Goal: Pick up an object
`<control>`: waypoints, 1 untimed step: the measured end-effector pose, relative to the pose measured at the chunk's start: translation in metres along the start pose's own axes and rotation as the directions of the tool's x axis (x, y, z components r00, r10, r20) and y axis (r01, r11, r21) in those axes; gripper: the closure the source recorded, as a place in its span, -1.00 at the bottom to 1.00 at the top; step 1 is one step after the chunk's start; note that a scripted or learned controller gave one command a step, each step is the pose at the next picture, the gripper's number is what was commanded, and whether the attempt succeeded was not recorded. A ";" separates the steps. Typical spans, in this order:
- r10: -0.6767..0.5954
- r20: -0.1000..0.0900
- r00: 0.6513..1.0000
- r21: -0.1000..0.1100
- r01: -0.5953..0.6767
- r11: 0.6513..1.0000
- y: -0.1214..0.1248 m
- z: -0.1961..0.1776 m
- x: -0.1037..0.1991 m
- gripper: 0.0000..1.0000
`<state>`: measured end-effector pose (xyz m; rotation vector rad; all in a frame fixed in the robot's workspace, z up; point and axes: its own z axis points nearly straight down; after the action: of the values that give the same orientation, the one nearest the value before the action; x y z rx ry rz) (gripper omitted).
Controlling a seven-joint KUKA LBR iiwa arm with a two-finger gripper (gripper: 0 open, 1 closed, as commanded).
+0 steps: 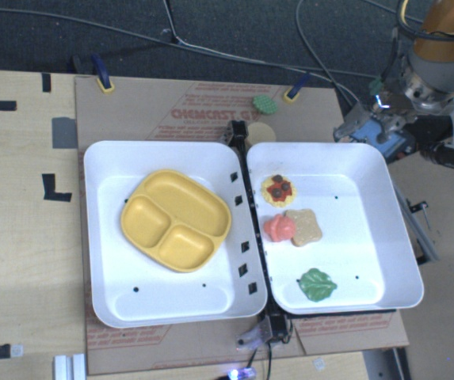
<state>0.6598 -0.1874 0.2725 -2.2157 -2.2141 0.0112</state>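
Lying in right bin: four small food-shaped pieces, all loose on the white floor, none held.
Pizza piece (278,189): round, yellow with red and dark topping; far-left part of the right bin, near the divider between bins.
Pink piece (280,228): rounded, pink-red; just below the pizza piece, touching the tan piece at its right side.
Tan piece (307,227): beige, irregular outline, like a slice of bread or cookie; beside the pink piece, toward bin centre.
Green leaf piece (317,284): ruffled, green; near the bin's front wall, apart from the other three.
Right bin (385,236): shallow, white, rounded corners; right half of its floor bare.
Left bin (104,236): same type, edge to edge with the right bin.
Yellow tray (176,219): three compartments, lies flat and turned at an angle, centre of the left bin.
Gripper (369,121): outside the right bin, past its far-right corner, well apart from all four pieces; blue and grey parts visible.
Fingers: cannot tell whether spread or pressed together; nothing visible between them.
Arm (433,30): grey with orange band, enters at upper right.
Green round object (264,103): on the cardboard sheet behind the bins, near a pale disc.
Clamps (103,77): blue-yellow, at the cardboard's far edge.
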 end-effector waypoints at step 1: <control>-0.002 0.002 1.000 -0.011 0.002 1.000 0.002 -0.006 0.000 -1.00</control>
<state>0.6618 -0.1870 0.2788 -2.2195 -2.2233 0.0017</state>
